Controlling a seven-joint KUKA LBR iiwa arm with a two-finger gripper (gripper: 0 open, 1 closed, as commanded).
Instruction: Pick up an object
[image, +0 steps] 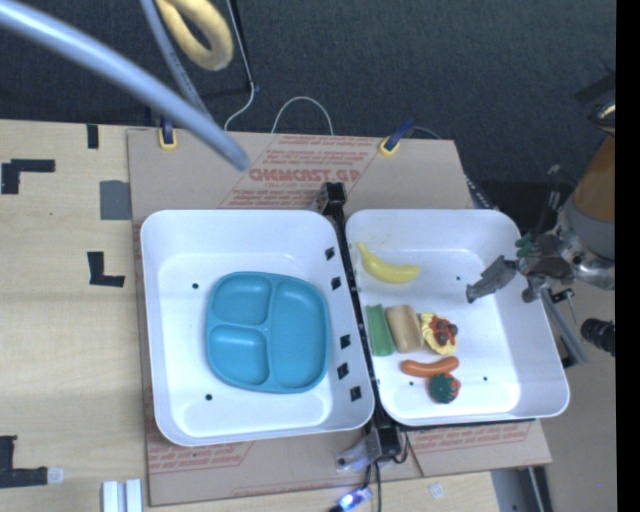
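Gripper (497, 276) over right bin (500, 232), grip state unclear, banana (388, 267) nearby, blue tray (268, 331) in left bin (160, 300)

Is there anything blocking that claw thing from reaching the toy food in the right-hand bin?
Nothing visible does. The gripper sits over the right bin near its right side, and bare white floor lies between it and the banana, the pizza slice and the other toy food lying to its left.
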